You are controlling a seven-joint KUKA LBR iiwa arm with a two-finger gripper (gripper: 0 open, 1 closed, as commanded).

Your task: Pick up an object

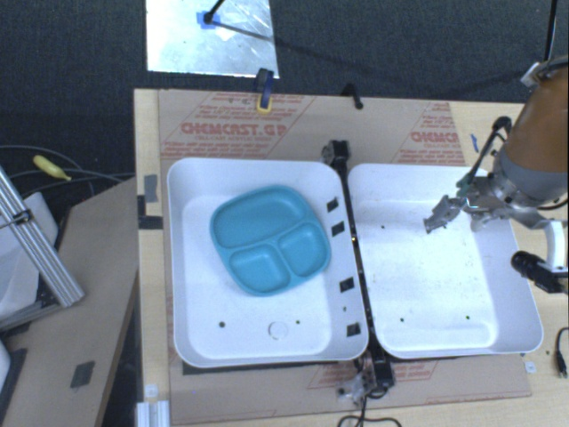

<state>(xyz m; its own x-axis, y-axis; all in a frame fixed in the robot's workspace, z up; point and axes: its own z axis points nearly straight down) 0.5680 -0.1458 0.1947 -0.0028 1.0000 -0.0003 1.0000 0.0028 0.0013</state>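
A light blue divided plate [269, 238] with three compartments lies flat in the left white bin [191, 265], a little above its middle. My gripper [442, 213] hangs over the upper right part of the right white bin [427, 327], well to the right of the plate and apart from it. Its tip points left and slightly down. I see nothing held at the gripper. The arm's grey body and orange band enter from the right edge.
A black divider with clips [347, 238] runs between the two bins. The bins rest on a cardboard sheet [231, 127]. A black part [538, 269] juts over the right bin's right rim. A metal frame [36, 247] stands at the far left.
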